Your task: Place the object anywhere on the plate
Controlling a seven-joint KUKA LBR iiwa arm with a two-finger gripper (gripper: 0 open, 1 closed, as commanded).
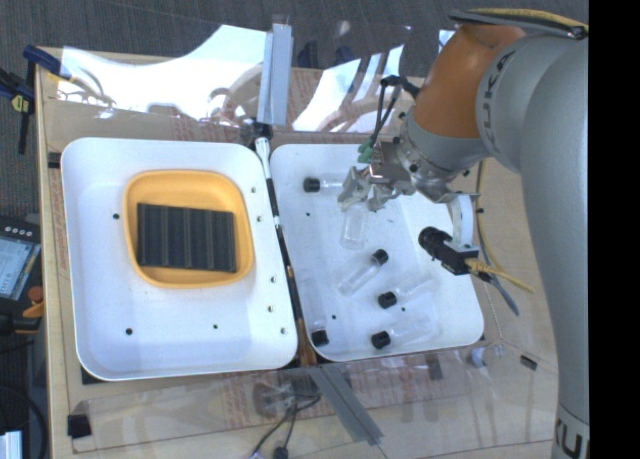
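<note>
A yellow plate [188, 229] with a dark ribbed centre lies in the left bin [100, 327]. Several clear vials with black caps lie scattered in the right bin [320, 237]: one [365, 269] near the middle, one [400, 296] lower right, one [398, 336] by the front wall. A lone black cap [311, 185] sits at the back left and another [319, 337] at the front left corner. My gripper [366, 190] hangs over the back half of the right bin, just above a faint clear vial [352, 232]. Nothing shows clearly in its grasp.
A metal divider rail [278, 237] runs between the two bins. The grey arm with its orange band [455, 87] reaches in from the right over the right bin's back corner. Crumpled clear sheeting [200, 77] lies behind the bins.
</note>
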